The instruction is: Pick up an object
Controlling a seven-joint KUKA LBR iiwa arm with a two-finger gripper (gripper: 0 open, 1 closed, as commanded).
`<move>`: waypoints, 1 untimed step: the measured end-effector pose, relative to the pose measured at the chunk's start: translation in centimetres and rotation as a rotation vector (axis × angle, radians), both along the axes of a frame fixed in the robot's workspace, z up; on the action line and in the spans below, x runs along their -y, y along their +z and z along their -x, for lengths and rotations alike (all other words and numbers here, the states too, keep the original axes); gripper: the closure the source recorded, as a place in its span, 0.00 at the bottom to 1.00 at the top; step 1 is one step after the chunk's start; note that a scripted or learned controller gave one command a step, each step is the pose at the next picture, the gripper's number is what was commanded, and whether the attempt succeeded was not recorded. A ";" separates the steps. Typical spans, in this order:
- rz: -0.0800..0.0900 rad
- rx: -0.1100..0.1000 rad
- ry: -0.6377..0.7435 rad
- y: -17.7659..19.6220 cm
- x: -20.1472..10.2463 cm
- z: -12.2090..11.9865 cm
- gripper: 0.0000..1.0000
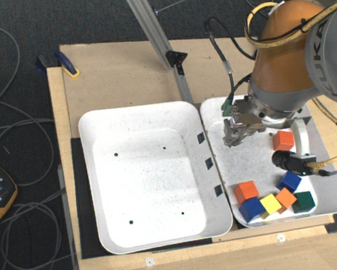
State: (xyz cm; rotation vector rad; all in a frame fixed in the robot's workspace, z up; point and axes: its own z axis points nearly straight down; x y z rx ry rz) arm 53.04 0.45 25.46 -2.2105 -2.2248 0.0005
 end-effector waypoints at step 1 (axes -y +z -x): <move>0.000 0.001 0.000 0.0 -5.0 1.6 1.00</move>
